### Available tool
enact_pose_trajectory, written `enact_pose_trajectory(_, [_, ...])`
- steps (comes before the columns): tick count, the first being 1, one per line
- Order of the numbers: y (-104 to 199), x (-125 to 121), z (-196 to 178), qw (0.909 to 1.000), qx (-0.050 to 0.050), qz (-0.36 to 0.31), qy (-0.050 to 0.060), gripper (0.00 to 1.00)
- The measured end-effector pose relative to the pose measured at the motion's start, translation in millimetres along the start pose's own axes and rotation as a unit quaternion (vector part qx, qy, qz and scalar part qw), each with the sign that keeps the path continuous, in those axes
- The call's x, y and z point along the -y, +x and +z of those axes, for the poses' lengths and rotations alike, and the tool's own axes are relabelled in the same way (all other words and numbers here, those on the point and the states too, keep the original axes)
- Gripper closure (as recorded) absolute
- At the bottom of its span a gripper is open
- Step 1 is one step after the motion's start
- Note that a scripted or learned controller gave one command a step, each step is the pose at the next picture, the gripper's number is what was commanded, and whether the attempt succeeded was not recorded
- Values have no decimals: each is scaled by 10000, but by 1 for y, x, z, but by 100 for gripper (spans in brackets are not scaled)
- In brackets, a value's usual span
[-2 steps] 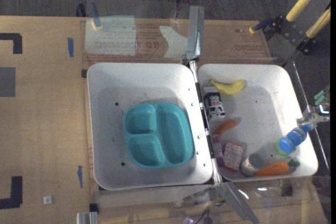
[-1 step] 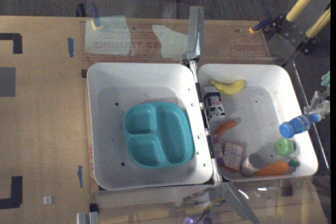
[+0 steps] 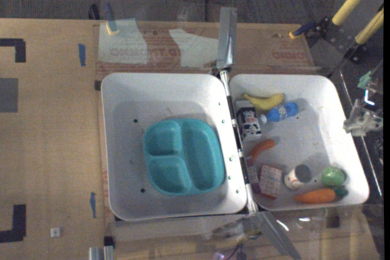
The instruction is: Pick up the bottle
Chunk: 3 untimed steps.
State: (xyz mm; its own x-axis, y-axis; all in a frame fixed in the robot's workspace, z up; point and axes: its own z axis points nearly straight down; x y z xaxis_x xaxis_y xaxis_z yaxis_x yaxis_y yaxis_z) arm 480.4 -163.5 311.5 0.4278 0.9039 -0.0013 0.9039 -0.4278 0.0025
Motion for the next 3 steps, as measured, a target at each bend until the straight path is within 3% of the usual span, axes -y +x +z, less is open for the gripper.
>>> enact_pose_trajectory(1, [-28,-12,77,9998,-4,194,24,100])
enact_pose_trajectory(2, [8,-32,21,9980,-1,627,10,100])
enact_pose_trajectory(3, [31,6,44,9964,-1,844,33,100])
